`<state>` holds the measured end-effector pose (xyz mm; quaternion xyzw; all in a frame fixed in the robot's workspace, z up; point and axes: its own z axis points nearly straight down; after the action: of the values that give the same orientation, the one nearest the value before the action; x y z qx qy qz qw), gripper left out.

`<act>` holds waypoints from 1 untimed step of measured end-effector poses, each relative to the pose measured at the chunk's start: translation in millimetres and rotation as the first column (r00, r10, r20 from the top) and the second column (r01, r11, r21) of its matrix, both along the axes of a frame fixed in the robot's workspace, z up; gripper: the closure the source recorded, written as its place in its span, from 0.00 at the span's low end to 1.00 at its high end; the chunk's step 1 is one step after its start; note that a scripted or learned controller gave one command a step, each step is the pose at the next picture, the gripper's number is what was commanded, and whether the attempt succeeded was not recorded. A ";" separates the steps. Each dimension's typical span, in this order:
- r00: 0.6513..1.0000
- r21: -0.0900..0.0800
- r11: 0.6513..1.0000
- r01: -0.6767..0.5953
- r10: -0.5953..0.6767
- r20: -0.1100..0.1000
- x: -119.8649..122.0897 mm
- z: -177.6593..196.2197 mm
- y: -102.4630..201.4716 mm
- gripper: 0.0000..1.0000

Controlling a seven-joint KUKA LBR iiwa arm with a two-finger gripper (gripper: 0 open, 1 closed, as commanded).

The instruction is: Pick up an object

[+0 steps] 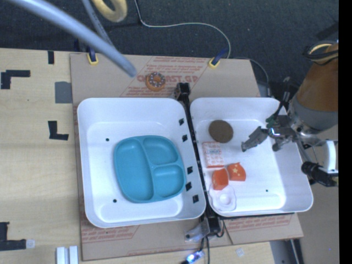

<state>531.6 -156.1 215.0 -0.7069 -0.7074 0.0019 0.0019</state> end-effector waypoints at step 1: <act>1.000 -0.001 1.000 0.000 0.000 0.002 -1.6 -42.9 -3.3 0.00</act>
<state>530.0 -159.4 172.2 -0.7069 -0.7073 0.0014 0.0010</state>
